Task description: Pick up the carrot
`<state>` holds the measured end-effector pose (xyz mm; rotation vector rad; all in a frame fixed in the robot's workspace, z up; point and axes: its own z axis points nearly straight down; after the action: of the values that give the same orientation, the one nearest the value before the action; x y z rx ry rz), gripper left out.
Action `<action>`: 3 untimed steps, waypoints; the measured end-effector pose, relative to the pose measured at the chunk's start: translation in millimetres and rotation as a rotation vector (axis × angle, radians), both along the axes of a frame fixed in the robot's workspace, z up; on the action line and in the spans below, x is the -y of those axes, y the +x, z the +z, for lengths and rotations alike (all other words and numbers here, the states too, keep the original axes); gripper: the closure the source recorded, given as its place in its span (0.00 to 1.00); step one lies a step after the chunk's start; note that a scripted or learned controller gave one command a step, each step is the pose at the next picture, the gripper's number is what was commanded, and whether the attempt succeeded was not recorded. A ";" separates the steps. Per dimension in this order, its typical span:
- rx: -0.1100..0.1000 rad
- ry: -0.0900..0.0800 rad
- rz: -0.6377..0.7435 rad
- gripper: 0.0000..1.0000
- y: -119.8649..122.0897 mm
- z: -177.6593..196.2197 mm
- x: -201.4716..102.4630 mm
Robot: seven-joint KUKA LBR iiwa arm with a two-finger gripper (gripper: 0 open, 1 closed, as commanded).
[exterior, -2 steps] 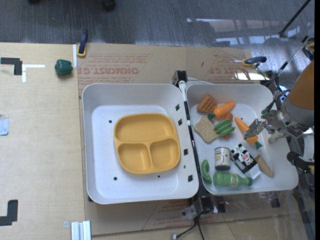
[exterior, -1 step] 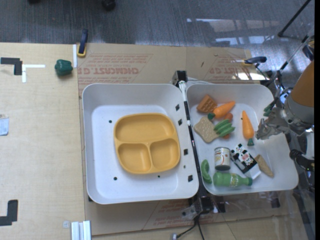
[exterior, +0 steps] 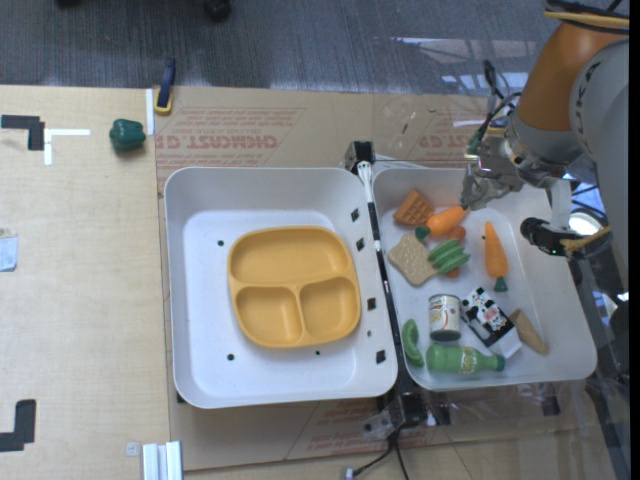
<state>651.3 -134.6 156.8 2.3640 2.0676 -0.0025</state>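
Note:
Two orange carrots lie in the right bin (exterior: 560,298). One carrot (exterior: 446,219) lies slanted near the bin's back, its green top at the lower left, resting across a bread slice (exterior: 408,259) and a green pod (exterior: 449,256). The other carrot (exterior: 495,249) lies nearly upright in the picture, further right. My gripper (exterior: 476,192) hangs at the thick upper-right end of the slanted carrot, touching or almost touching it. The grey wrist with its orange band stands above and to the right.
The right bin also holds an orange waffle piece (exterior: 413,208), a can (exterior: 444,314), a cow-patterned carton (exterior: 487,317), a green bottle (exterior: 461,360) and a breadstick (exterior: 530,332). A yellow divided plate (exterior: 295,286) sits in the left bin (exterior: 190,268). A teal object (exterior: 127,135) lies on the bench.

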 end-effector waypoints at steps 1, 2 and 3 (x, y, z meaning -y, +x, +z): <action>0.005 -0.001 0.286 1.00 -54.7 -47.4 3.6; -0.001 -0.001 -0.179 1.00 -16.8 34.7 -45.7; -0.002 0.001 -0.052 1.00 -69.6 -65.6 -28.2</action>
<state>581.7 -106.5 91.3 2.4180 2.0072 -0.0038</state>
